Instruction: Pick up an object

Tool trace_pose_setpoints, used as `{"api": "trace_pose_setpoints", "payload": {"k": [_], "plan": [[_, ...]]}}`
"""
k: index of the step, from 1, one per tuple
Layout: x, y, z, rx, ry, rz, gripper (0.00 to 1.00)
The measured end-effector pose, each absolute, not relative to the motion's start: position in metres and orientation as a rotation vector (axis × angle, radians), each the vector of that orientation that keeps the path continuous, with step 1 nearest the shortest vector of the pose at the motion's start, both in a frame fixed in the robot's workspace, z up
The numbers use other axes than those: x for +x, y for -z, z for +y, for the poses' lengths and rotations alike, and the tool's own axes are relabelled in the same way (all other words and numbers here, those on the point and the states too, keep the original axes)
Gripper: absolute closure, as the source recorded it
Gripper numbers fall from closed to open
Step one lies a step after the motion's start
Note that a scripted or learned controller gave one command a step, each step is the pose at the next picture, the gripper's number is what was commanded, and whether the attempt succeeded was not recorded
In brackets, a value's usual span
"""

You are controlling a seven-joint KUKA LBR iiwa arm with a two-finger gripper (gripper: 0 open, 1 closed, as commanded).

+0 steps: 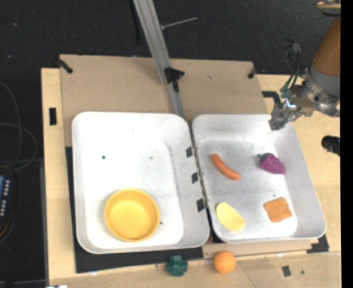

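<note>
One gripper (278, 122) in frame, sitting over the far right corner of the right bin (305, 179), hanging off the grey wrist with the orange band of the arm (326, 59) coming in from the right. Jaw state: cannot tell, the tip is showing as a dark grey blob against the white rim, too small and blurred to resolve. Nothing is showing between it and the bin floor that I can make out. Nearest item is the purple grape bunch (271, 163), lying on the bin floor below the gripper in the view, apart from it. The orange-red sausage-shaped piece (225, 166) is lying diagonally near the bin's middle left, well apart from the gripper. Toward the near edge, the orange square piece (277, 209) is sitting on the right, and the pale yellow oval piece (229, 216) is sitting near the left near corner, close to the divider between bins. All four are lying separate, none touching. The left bin (128, 131) is holding a yellow bowl (132, 213), upright, in its near part. Outside the bins, on the bench's (56, 161) near edge, an orange ball (224, 261) is sitting just beside the right bin's near left corner, and a small dark green object (176, 266) is sitting to its left. A grey metal rail (155, 35) is slanting in from the top toward the gap between bins.
</note>
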State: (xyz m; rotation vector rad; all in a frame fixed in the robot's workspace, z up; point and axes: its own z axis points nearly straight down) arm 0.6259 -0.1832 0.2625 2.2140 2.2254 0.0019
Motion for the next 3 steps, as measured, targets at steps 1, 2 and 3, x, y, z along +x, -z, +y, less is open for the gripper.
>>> {"api": "trace_pose_setpoints", "payload": {"k": [1, 2, 3], "plan": [[0.610, -0.250, -0.132, 2.215, -0.001, 2.227, 1.00], [0.599, -0.253, -0.077, 2.213, -0.004, 2.229, 1.00], [0.571, -0.245, -0.034, 2.216, -0.001, 2.227, 1.00]]}}
